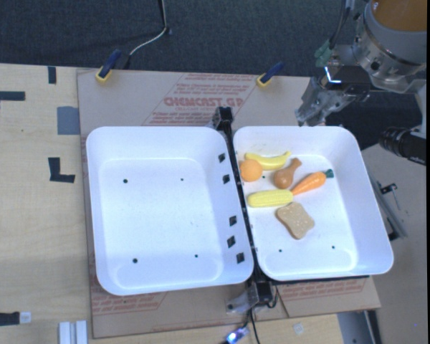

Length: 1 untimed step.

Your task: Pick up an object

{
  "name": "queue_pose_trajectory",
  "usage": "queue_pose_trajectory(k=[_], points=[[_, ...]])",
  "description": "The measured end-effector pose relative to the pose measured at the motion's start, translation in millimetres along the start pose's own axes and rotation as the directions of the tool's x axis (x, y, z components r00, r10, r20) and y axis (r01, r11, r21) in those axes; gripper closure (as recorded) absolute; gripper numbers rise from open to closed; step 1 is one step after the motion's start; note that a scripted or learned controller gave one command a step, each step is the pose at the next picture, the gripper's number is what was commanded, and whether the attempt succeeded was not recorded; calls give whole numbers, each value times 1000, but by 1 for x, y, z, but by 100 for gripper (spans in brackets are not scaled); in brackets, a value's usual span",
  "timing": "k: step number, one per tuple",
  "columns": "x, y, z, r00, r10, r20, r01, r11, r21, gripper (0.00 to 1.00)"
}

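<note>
Pincer (317,112) hanging at about 1 o'clock of the right bin (365,228), just outside the rim, carrying nothing. Can't tell its state from this angle.

Targets all sitting in the right bin, bunched toward its 10 o'clock: banana (268,160), orange (251,170), drumstick (287,173), carrot (309,183), corn (270,198), bread (296,221). Left bin (100,192) sitting at 9 o'clock of them on the tabletop (29,192).

Risks I'm seeing:
- Crowding. Orange touching banana, drumstick lying just beside both banana and carrot. A descent there is likely nudging a neighbour or pinching two things at once.
- Orange and banana lying close to the divider wall at 9 o'clock. One side of the pincer could be landing on the rim.
- Round, smooth shapes (orange, corn, carrot) are probably rolling or squirting out if the closure is off-centre.
- Bread is flat and low; the pincer may be scraping the bin floor and skating over it.
- Long items need the right wrist yaw. Closing along the carrot or corn axis is likely missing.

Bread and corn have the most room around them, so the safest picks.
</note>
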State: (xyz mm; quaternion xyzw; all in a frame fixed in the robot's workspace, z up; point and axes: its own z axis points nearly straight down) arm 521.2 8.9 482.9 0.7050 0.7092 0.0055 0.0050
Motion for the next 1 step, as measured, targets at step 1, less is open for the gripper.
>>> queue_pose_trajectory(k=[1], points=[[24, -41, 121, 1000, 4, 2, -4, 999, 32, 100]])
